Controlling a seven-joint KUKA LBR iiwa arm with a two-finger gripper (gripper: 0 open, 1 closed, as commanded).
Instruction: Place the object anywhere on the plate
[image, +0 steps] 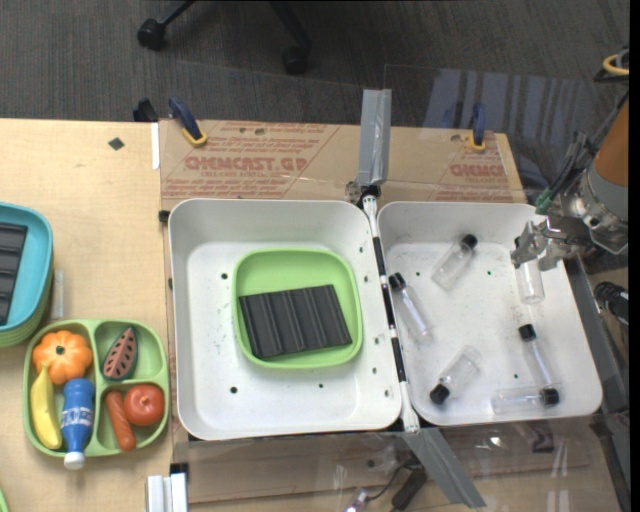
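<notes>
Over the right bin's right edge, the gripper is hovering with a clear vial hanging upright between its fingers, clamped on it. Well to its left, the green plate is sitting in the left bin, bearing a dark ridged block.

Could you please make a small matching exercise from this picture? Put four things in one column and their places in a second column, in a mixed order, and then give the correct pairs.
Things
1. green plate
2. dark ridged mat
3. toy pumpkin
4. pincer

Places
A. in the divided green tray on the wooden table
B. over the right bin's right side
C. in the left bin
D. on the green plate

Pairs: 1-C, 2-D, 3-A, 4-B
</notes>
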